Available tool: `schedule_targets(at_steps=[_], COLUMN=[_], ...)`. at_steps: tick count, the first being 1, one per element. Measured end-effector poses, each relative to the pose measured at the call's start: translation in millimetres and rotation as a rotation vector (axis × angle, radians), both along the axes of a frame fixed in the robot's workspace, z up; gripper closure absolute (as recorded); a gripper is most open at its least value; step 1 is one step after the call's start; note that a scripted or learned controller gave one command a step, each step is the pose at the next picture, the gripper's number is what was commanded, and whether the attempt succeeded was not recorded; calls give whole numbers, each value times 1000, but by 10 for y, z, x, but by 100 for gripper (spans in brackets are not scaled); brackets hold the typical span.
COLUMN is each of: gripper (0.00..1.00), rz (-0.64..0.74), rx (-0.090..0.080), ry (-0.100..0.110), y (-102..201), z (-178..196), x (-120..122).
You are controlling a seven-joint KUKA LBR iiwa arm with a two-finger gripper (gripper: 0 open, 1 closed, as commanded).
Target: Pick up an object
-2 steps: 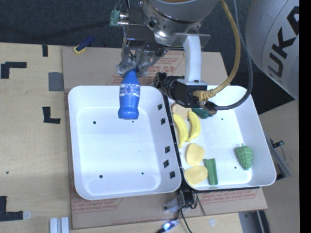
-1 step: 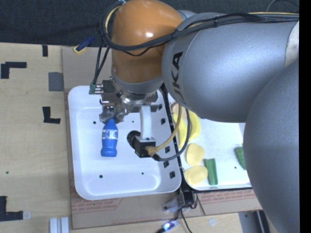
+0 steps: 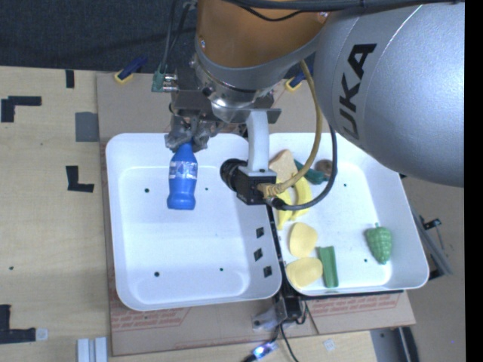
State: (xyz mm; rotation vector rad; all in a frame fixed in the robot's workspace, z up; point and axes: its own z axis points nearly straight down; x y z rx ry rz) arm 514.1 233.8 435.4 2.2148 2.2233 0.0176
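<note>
Camera view: end effector point(image 3: 186, 136) sits over the left bin point(image 3: 136, 277), fingers closed around the cap end of the blue bottle point(image 3: 182, 182). Bottle hangs neck-up, body pointing down toward the bin floor, which fits a top-down pinch on the narrow neck, the easiest part for two fingers to span. Can't tell if the base is touching the floor or just clear of it; the shadow is tight under it, so judged low.

Right bin point(image 3: 404, 277) holds the rest: green leafy piece point(image 3: 379, 243) near the far right wall, green stick point(image 3: 329, 266) lying beside two yellow rounds point(image 3: 303, 238), yellow banana shape point(image 3: 296, 198) and a tan piece point(image 3: 283, 163) partly behind the arm's cabling. All well apart from the bottle, so no interference.

Risk, my read: neck grip leaves the heavy body free to swing or slip.
</note>
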Motion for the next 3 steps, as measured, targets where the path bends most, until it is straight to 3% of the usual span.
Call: schedule_targets(at_steps=[1, 2, 3], gripper=[100, 100, 100], rz=[0, -2, 0], rx=[-1, -15, -7], ry=[-1, 30, 16], y=[-2, -10, 2], z=[1062, -1064, -879], x=[135, -300, -272])
